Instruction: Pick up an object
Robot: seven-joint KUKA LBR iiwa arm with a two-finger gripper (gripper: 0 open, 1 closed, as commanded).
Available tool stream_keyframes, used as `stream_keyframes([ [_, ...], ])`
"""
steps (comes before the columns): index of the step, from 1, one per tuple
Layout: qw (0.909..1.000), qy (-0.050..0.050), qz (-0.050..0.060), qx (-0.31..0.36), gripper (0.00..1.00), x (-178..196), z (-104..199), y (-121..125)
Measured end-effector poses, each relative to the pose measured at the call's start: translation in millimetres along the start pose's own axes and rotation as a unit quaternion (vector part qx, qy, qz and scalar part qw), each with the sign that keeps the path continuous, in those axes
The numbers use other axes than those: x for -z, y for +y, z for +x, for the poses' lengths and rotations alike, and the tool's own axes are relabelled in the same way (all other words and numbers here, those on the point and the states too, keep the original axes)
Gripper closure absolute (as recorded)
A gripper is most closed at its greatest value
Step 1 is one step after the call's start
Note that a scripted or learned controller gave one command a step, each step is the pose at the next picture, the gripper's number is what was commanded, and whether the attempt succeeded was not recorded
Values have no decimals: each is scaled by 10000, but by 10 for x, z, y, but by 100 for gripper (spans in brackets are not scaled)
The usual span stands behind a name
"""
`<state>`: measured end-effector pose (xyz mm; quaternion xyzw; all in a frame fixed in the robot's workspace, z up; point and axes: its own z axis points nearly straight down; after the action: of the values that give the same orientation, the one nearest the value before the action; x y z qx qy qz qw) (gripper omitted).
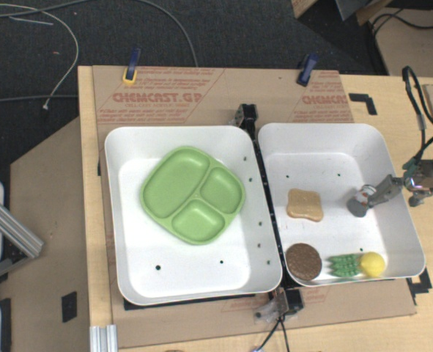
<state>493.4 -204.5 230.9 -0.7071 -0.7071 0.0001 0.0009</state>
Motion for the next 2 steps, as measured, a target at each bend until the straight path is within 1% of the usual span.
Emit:
stream_keyframes([
  [1,10000,0,-2,0,0,1,0,1],
  [2,10000,2,0,-2,0,-594,-2,32],
])
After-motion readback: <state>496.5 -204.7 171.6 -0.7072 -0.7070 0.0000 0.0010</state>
